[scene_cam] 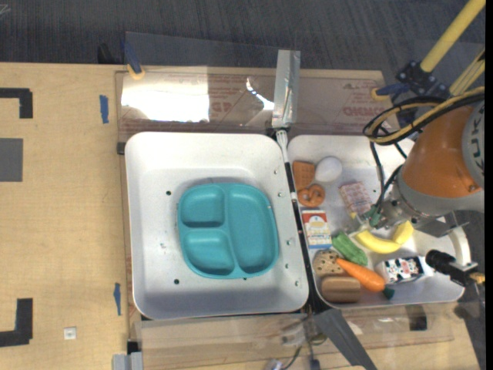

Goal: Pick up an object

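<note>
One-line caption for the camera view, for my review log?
Arm reaches from the right over toy food in the right bin; teal tray sits in the left bin.

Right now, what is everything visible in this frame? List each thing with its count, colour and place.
bins: 2, white, side by side on the bench
plate: 1, teal, three compartments, middle of the left bin
banana: 1, yellow, right bin, beside the arm's wrist
carrot: 1, orange, right bin, near the front
egg: 1, white, right bin, far end
pretzel: 1, brown, right bin, left side
small carton: 1, white and red, right bin, below the pretzel
bread roll: 1, brown, right bin, front left corner
arm: 1, grey with an orange band, over the right bin
claw: 1, dark, low among the toys by the banana
</note>
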Robot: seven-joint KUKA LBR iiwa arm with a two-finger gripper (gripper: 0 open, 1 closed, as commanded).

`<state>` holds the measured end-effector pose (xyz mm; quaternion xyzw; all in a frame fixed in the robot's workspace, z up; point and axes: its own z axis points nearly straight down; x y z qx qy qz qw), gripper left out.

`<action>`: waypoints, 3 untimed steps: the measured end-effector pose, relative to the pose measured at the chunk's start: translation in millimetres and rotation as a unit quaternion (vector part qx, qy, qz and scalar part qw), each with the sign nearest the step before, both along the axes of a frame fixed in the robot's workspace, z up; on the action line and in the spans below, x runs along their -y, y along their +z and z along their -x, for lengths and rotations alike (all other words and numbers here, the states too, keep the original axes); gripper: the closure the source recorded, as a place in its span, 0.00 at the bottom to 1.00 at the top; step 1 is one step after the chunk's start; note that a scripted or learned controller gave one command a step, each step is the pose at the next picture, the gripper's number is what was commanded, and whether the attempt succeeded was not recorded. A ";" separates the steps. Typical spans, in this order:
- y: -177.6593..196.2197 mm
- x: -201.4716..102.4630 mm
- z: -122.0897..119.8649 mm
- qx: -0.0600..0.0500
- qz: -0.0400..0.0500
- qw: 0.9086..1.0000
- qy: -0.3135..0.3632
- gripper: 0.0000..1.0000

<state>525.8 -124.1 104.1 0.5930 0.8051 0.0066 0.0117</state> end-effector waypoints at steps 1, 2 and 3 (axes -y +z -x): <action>-0.6 0.3 0.4 -0.001 0.000 1.000 0.000 0.00; -10.6 -19.7 38.5 -0.001 0.004 0.993 0.114 0.00; -16.9 -15.6 24.1 -0.010 -0.002 0.999 -0.050 0.00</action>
